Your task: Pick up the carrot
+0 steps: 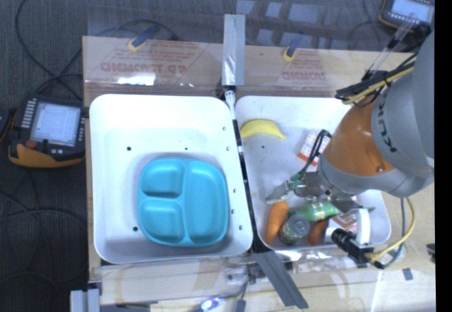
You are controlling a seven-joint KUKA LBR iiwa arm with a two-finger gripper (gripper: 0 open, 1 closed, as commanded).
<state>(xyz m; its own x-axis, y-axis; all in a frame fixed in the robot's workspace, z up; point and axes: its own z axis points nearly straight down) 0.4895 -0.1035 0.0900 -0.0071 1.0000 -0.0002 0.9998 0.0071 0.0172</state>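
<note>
The end effector [300, 187] is seen low in the right bin [311, 109]; whether it is released or clenched cannot be told. The carrot [277, 217] lies just below-left of it, touching a green item [311, 213] and a dark can [291, 231]. A crowded grasp is risked: a neighbour could be caught instead.

An orange carrot [276, 217] is showing just left of the claw [300, 189], with a yellow banana [262, 130] glowing up and left of it. Far to its left, a turquoise divided plate [183, 201] is sitting in a white bin [106, 162] (plain, unpatterned).
</note>
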